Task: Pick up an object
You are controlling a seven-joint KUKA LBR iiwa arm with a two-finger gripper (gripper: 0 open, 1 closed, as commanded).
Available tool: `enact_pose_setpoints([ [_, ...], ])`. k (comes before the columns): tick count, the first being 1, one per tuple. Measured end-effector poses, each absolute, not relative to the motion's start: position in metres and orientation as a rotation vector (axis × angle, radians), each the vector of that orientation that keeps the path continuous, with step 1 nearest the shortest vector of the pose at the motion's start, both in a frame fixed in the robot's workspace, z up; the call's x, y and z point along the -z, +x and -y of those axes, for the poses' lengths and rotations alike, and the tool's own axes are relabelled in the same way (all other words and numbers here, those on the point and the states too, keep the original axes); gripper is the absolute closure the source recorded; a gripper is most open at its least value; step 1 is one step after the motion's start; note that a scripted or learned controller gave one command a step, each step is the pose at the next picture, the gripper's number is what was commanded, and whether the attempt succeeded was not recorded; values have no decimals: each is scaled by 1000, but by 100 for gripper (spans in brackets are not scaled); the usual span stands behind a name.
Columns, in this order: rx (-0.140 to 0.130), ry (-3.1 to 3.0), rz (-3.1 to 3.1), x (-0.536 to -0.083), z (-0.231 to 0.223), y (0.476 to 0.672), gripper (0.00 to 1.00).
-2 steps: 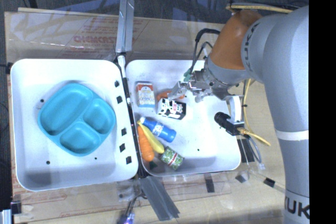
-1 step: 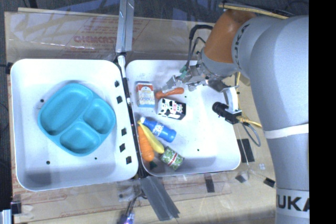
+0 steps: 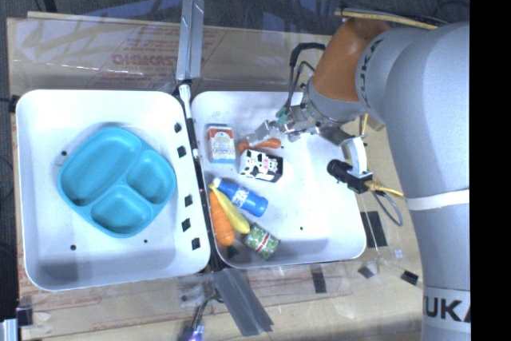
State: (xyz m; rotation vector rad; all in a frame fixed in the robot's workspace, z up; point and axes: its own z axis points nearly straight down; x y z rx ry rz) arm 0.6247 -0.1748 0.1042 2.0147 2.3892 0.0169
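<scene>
Two white bins lay side by side. We saw the gripper (image 3: 267,133) low in the right bin (image 3: 319,227), at eleven o'clock, beside an orange piece (image 3: 270,144) and a card (image 3: 262,165). Its grip we could not tell. We judged the reach underway; next, closing squarely on one item.

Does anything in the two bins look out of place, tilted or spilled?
Nothing looks spilled or broken. The blue tray lies alone and askew in the left bin. In the right bin, the carrot, banana, blue bottle and green can are bunched against the left wall, some overlapping. The tool hangs near the black-and-white box.
</scene>
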Motion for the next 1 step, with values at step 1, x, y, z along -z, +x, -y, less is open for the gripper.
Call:
enact_pose_setpoints([
  [1,2,1852,-2542,-91,159,583,0],
])
